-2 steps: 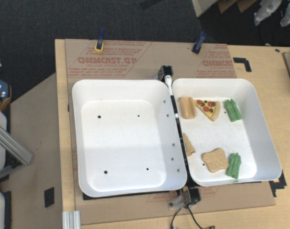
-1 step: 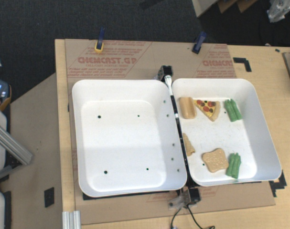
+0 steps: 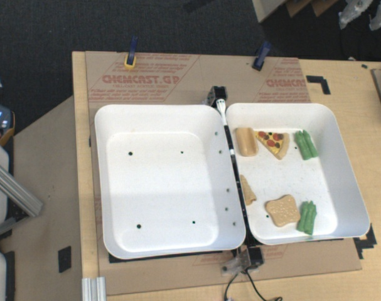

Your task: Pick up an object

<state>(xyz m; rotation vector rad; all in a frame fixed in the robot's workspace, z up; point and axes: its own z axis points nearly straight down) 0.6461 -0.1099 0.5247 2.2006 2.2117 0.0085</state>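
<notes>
Camera view, looking down at a slant: you face two shallow white bins set side by side on the counter point(image 3: 177, 74), and every candidate for the pick sits in the right bin point(image 3: 341, 168). A bread roll point(image 3: 245, 141), a pizza slice point(image 3: 272, 142) and a green vegetable point(image 3: 306, 145) line up near its upper wall; a toast slice point(image 3: 282, 210) lies touching a second green piece point(image 3: 307, 217) near the lower right rim, and a small tan piece point(image 3: 246, 190) hugs the wall shared with the left bin point(image 3: 108, 168). That spread likely comes from loose dropping, not arranging. You cannot tell how the fingers stand. Your clearest approach is probably the pizza slice, with bare floor below it; the tan piece by the wall leaves little room.
</notes>
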